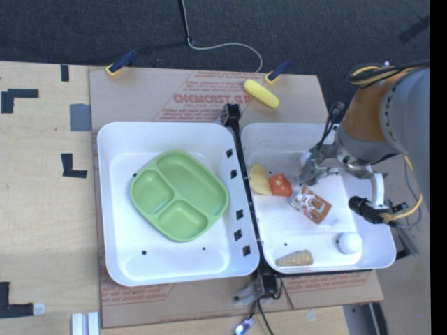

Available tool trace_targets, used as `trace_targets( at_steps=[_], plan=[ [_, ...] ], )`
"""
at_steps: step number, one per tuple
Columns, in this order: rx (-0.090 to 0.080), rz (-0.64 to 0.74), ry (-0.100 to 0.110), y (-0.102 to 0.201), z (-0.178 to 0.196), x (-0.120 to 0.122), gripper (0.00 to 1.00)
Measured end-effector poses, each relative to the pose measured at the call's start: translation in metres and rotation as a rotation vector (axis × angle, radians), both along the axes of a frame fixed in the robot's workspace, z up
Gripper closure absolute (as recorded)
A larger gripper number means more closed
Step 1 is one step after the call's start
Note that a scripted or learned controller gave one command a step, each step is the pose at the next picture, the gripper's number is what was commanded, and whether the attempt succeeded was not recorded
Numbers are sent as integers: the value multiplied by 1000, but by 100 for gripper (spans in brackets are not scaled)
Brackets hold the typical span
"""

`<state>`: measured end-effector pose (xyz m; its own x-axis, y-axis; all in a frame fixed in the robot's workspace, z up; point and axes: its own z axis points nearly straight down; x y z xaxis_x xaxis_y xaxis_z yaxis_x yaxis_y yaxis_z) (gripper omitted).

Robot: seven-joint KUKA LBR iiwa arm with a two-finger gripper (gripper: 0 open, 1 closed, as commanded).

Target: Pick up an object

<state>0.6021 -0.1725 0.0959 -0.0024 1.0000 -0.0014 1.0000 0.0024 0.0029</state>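
Observation:
The right bin (pixel 279 135) holds a pale yellow piece (pixel 258 179), a small red-orange object (pixel 280 185), a brown and white packet (pixel 310 205), a white ball (pixel 349 242) and a tan cone-shaped piece (pixel 295 258). My gripper (pixel 309 169) hangs low in this bin, just above the packet and right of the red-orange object. Nothing shows between its fingers.
The left bin (pixel 115 142) holds a green divided plate (pixel 179 195). A yellow banana-like toy (pixel 261 93) lies on the cardboard behind the bins. A black divider (pixel 241 180) runs between the bins. A white cable (pixel 209 44) trails at the back.

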Motion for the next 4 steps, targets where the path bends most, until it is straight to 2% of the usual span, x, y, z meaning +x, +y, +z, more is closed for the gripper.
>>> trace_targets(
  at_steps=[1, 2, 3, 4],
  plan=[
    [0, 0, 1, 0, -1, 0, 0],
    [4, 4, 6, 67, 14, -24, 0],
    [3, 6, -3, 133, 93, -16, 0],
    [1, -1, 8, 145, 88, -55, 0]
  ],
)
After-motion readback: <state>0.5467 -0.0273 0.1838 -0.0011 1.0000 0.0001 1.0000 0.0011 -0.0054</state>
